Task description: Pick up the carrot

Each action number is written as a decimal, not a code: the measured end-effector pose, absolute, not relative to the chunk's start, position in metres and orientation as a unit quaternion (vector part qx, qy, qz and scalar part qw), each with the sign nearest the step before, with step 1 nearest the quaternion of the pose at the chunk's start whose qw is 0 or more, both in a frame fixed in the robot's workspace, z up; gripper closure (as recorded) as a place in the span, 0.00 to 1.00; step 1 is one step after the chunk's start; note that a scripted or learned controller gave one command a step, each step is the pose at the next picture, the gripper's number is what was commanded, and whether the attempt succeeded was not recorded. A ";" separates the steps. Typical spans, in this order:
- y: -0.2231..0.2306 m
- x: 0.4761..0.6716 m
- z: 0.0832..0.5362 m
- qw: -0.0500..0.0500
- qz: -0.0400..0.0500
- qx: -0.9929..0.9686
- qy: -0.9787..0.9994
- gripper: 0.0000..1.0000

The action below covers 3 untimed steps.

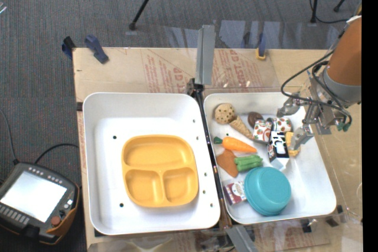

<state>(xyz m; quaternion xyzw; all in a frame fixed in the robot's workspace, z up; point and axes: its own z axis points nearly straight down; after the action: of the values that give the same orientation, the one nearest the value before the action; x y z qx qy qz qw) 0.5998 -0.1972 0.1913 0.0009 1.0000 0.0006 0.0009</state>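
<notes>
Orange and tapered, the carrot (pixel 239 144) is lying in the right bin (pixel 328 186), just above the green beans (pixel 248 162) and left of the small cartons (pixel 273 131). I am hanging my claw (pixel 302 134) over the bin's right part, fingers looking spread with nothing between them. I am judging the carrot light, stiff, smooth plastic, likely slippery, so I am favouring its thick middle, pinching across.

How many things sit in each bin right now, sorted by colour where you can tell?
Left bin:
Yellow tray: 1
Right bin:
Orange carrot: 1
Orange wedge: 1
Green: 1
Teal bowl: 1
Cookie cone: 1
Other small items, cluttered: count unclear
Total: at least 6
</notes>
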 end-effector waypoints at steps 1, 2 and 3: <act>-0.119 0.609 0.087 -0.001 0.001 0.192 0.981 0.00; -0.079 0.599 0.087 -0.002 0.000 0.267 0.964 0.00; -0.077 0.601 0.099 0.001 0.001 0.264 0.965 1.00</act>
<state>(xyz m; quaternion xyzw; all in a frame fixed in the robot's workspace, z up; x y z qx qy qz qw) 0.6007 -0.0771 0.0988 0.2639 0.9645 0.0005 0.0006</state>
